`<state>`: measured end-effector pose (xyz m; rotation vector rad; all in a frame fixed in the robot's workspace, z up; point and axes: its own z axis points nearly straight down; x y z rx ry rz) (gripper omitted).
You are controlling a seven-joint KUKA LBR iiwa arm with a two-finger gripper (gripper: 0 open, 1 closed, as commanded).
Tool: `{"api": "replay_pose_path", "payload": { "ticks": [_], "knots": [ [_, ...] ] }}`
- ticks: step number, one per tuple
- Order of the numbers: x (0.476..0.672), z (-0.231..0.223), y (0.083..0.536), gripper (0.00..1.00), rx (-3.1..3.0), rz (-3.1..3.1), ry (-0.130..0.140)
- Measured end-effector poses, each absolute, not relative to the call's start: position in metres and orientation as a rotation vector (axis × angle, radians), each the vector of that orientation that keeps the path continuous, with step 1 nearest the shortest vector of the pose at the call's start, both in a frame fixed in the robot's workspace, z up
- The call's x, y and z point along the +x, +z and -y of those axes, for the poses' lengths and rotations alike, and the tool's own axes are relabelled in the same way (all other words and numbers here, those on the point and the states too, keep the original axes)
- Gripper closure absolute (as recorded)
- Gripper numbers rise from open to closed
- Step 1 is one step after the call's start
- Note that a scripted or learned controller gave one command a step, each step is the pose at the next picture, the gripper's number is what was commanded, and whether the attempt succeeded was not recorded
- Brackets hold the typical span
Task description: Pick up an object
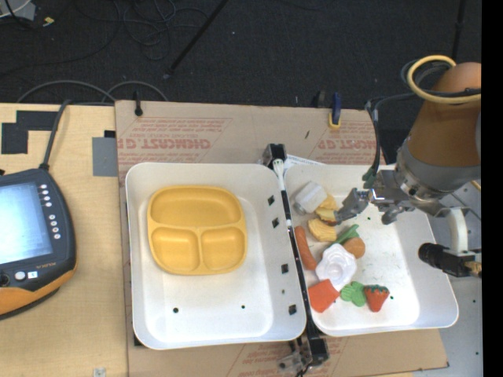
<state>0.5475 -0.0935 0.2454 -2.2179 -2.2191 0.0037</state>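
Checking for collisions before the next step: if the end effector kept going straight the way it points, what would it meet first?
Probably the yellow toy food just beyond the end effector, which points toward the pile's left; depth from above is unclear.

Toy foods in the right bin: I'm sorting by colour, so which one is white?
The crumpled white piece mid-pile, between the orange carrot and the strawberry; its neighbours are orange, yellow, red or green.

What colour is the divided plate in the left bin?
Yellow. The divided plate shows clearly in the camera view, lying in the left bin.
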Motion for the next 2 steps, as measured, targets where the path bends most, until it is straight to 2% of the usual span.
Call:
{"api": "replay_pose_path", "payload": {
  "ticks": [1, 2],
  "knots": [
    [0.548, 0.094, 0.255, 1.00, -2.216, 2.218, 0.005],
    [0.536, 0.009, 0.356, 1.00, -2.213, 2.235, -0.011]
  ]
}}
